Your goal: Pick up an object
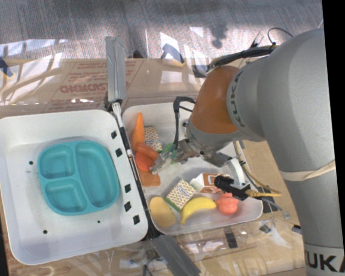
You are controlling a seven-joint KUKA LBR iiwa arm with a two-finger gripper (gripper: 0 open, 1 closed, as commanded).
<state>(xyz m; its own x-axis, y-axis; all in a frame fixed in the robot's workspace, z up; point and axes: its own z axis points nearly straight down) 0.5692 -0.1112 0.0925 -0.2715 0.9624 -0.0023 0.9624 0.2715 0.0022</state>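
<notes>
1. Over the right bin [158, 114], near its left wall, the end effector [163, 159] sits low among the items, its tip just beside an orange-red piece [143, 163]. The arm [277, 95] reaches in from the right.
2. Whether the end effector is wide or narrow I cannot tell; nothing can be seen held in it.
3. Judged from this, the step in hand is the approach or the grasp attempt on that orange-red piece, and the pick is not yet done.
4. The next move likely calls for closing squarely on the piece and lifting straight up. The carrot [138, 134] lies touching or just beside it, so it may get nudged.
5. The right bin also holds a banana [198, 208], a yellow rounded piece [161, 211] beside it, a checkered packet [180, 194] between them and the end effector, and a red-pink item [229, 204] to the banana's right.
6. The left bin [9, 197] holds one teal divided plate [80, 175], lying flat, its compartments bare.
7. Both bins rest side by side on the worktop [66, 83].
</notes>
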